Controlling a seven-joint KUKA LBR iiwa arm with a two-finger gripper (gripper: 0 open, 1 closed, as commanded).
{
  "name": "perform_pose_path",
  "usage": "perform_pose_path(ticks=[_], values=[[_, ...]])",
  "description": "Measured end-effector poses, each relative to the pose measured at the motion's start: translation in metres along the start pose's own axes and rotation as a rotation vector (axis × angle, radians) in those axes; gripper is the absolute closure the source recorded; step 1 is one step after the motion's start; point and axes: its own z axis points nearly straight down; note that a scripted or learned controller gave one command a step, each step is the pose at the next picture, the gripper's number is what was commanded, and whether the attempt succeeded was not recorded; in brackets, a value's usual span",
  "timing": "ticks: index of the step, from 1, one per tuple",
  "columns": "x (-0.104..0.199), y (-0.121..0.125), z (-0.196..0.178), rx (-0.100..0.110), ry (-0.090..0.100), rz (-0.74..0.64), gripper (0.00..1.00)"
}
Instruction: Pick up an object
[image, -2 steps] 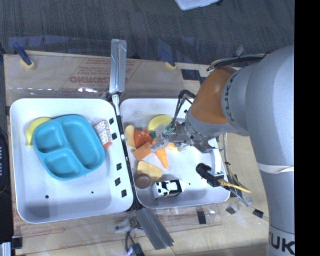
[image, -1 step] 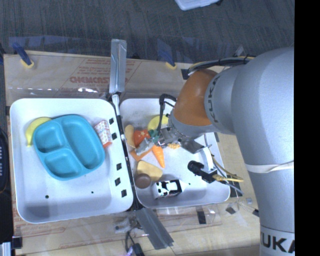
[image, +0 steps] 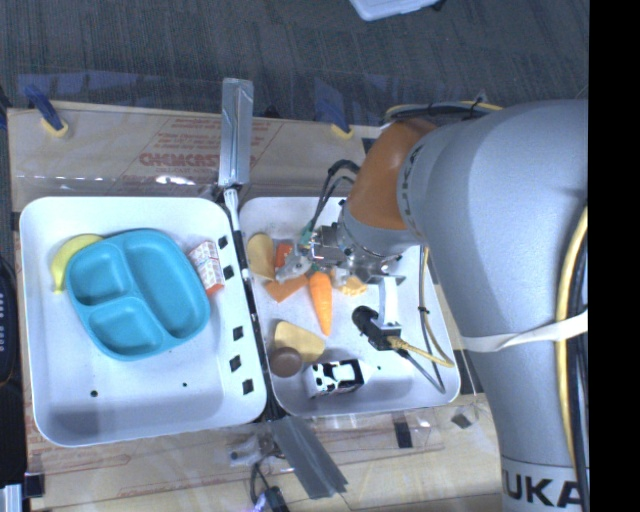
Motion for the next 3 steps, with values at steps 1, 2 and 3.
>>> perform_pose_path(ticks=[1, 2, 3], values=[[0.011, -0.02, 0.001, 0.001, 0.0, -0.024, 0.0], [0.011, -0.019, -0.01, 0.002, 0.001, -0.027, 1.0], [0.088, -0.004, -0.1, 0.0, 0.002, -0.109, 1.0]])
